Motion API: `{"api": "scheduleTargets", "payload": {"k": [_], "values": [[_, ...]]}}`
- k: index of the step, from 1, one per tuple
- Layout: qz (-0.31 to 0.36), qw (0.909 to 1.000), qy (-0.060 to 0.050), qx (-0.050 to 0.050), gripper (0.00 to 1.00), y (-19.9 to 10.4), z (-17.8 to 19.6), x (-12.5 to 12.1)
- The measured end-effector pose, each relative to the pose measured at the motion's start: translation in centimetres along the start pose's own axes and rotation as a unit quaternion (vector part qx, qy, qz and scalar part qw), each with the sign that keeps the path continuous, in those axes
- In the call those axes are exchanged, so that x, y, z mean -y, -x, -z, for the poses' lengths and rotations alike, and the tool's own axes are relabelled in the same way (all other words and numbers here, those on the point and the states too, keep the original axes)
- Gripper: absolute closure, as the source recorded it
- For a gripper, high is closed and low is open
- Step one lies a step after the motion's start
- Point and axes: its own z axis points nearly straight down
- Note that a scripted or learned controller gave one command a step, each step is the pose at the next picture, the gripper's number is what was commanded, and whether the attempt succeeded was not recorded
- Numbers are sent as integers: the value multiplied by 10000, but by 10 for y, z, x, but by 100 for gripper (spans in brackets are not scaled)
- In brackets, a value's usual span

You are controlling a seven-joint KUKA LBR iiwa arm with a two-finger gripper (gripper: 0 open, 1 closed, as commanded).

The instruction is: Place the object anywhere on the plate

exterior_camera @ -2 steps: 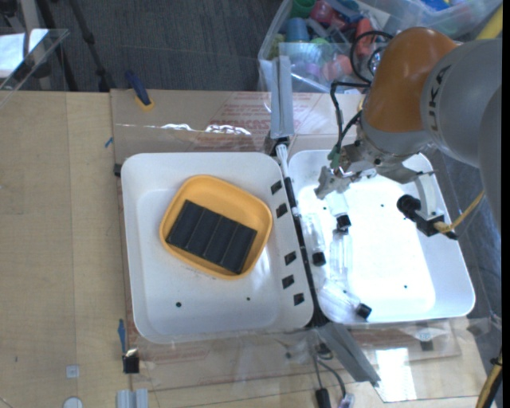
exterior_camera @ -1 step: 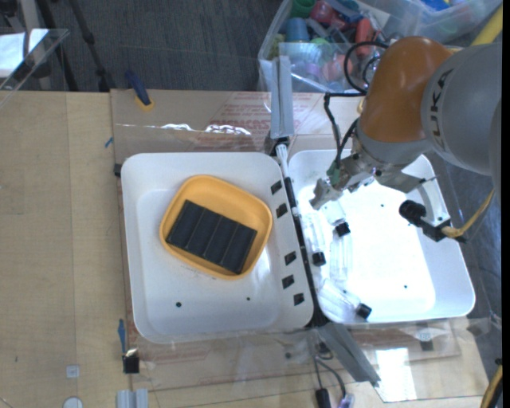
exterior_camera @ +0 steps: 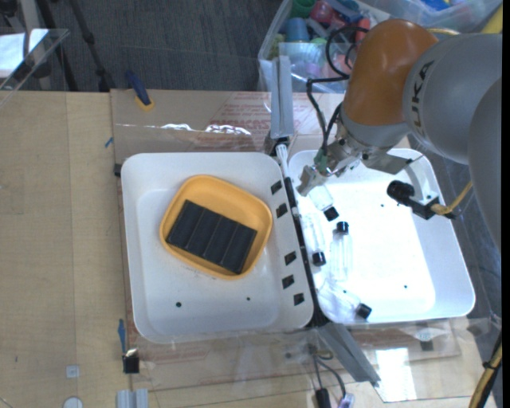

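Yellow plate (exterior_camera: 259, 209) sits in left bin (exterior_camera: 143, 239), well left of gripper (exterior_camera: 312, 179), already carrying dark ribbed object (exterior_camera: 213, 234) flat on its middle; placement judged done. Gripper hangs over right bin (exterior_camera: 446, 271) near its left wall; whether clenched or released cannot be told. Count: 2 bins, 1 plate, 1 dark object, several clear black-capped tubes (exterior_camera: 341, 249) below gripper.

Cut off and unclear

The arm (exterior_camera: 446, 88) runs off the right and top edges. Its gripper (exterior_camera: 315, 177) is too blurred and washed out against the right bin (exterior_camera: 414, 271) to read. Clutter (exterior_camera: 335, 24) behind the bench is cropped by the top edge.
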Motion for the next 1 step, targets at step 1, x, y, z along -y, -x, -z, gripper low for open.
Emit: {"api": "scheduleTargets", "payload": {"k": [1], "values": [[349, 9994, 2, 3, 100, -8, 0, -22]]}}
